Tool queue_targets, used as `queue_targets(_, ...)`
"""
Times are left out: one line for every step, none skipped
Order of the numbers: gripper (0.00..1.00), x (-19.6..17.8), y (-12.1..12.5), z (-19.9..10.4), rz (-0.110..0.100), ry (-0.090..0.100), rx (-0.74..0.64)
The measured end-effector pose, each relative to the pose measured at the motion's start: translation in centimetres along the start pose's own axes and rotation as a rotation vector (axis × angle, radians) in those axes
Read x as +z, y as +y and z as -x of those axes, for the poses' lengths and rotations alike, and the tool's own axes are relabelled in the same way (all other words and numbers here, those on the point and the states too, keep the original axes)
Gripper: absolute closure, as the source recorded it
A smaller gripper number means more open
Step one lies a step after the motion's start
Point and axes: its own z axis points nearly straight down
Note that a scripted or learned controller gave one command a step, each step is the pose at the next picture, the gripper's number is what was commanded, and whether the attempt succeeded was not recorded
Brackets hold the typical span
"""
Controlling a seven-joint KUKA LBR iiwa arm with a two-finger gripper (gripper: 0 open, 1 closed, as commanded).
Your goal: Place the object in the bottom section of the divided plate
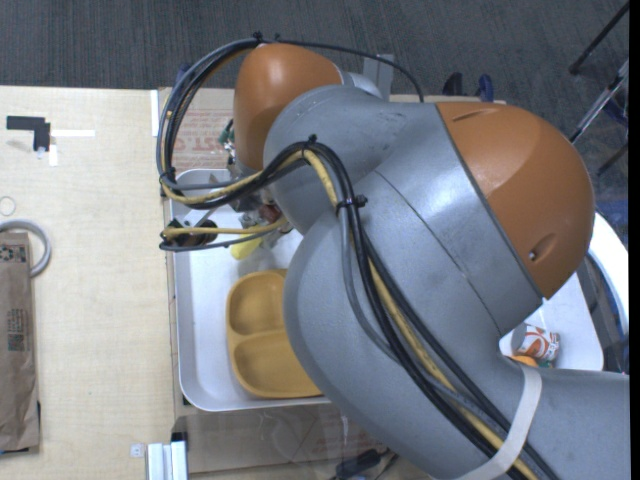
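Note:
A yellow divided plate [258, 338] lies in the left white bin [195, 318], with two of its sections showing and its right part hidden under the arm. The big grey and orange arm [420, 268] covers most of the bins. Its wrist end reaches toward the bin's upper left corner, where the gripper [250, 208] is buried among black cables. A small yellow object [247, 247] peeks out just below the wrist, near the plate's top edge. Whether it touches the gripper cannot be made out.
A wooden bench top [80, 268] spreads to the left with a brown paper bag [18, 338] at its left edge. A small orange and white object [537, 346] lies in the right bin [585, 318]. Black cables [200, 78] loop over the bin's top left corner.

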Motion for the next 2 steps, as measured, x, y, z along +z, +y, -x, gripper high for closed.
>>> queue_targets(1.00,-0.9,0.2,0.0,-0.001,-0.001,0.004)
queue_targets(1.00,-20.5,0.8,-0.3,0.001,-0.003,0.172)
